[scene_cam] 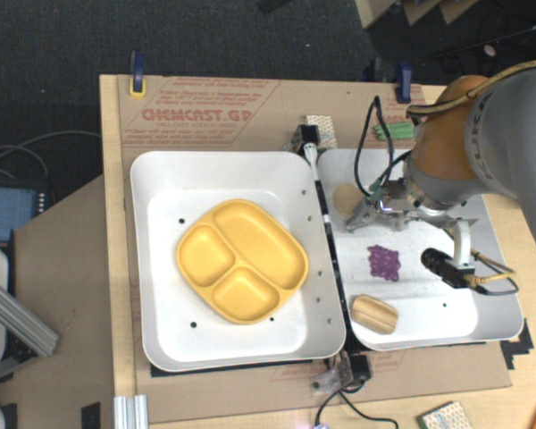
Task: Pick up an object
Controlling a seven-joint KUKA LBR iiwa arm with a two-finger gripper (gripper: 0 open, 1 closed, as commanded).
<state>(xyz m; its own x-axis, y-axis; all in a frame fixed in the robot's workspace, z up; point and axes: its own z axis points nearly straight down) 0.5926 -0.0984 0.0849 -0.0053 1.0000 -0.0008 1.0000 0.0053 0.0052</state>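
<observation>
The right bin (491, 315) holds a purple bunch of grapes (383, 262) near its middle and a tan, loaf-like block (374, 314) at its near left corner. A pale brown object (345, 197) lies at the bin's far left, partly hidden by the gripper. My gripper (380, 220) hangs over the far part of this bin, just above the grapes and right of the pale brown object. Its fingers (354, 225) are spread open with nothing between them.
A yellow three-compartment plate (241, 259) fills the middle of the left bin (156, 181). The divider wall between the bins (326, 239) runs just left of the gripper. The grey and orange arm (482, 137) covers the right bin's far right corner.
</observation>
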